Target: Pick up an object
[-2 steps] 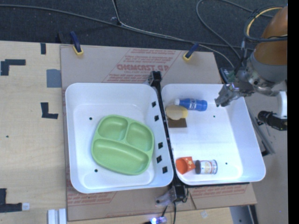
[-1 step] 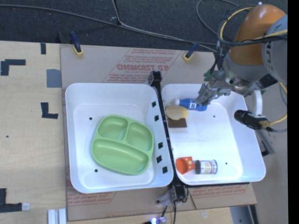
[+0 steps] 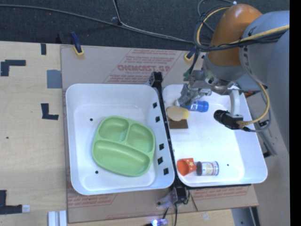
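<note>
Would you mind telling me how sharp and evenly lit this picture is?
Camera view: soft overall, lettering on the spice jar unreadable; lighting even, white bins bright without hard glare; faint shadow under the green plate; the pincer slightly blurred.

Pale wooden desk [image 3: 28, 140] with black tape marks [image 3: 47, 111], brown cardboard sheet [image 3: 141, 67] with red print under the bins, dark grey carpet floor [image 3: 94, 4] behind, black cable [image 3: 117, 20] across it, even light

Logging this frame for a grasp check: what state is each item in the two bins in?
Green divided plate: lying flat, right side up, left bin.
Spice jar: on its side, orange cap on, right bin.
Blue bottle: on its side, beside the gripper.
Tan object: resting by the divider.
</note>
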You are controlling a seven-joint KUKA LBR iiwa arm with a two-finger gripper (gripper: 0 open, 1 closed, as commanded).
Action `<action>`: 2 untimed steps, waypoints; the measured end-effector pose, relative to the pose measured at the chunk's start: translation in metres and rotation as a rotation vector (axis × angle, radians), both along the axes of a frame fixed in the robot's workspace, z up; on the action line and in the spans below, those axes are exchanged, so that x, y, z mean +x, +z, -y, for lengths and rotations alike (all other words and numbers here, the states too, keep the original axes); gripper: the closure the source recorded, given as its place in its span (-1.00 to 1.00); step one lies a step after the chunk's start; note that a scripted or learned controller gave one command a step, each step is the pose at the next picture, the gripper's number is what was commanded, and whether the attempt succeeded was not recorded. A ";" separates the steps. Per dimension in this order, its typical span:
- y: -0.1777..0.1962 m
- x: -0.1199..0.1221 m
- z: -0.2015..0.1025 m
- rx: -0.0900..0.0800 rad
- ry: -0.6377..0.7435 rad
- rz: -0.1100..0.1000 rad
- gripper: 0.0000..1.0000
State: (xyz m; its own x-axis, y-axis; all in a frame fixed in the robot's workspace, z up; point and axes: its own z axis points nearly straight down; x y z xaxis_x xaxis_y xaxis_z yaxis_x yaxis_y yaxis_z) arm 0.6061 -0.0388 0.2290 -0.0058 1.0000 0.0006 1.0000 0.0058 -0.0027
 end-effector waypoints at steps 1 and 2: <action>0.003 0.007 -0.051 0.001 0.001 0.002 1.00; 0.002 0.036 -0.099 0.001 0.000 0.003 1.00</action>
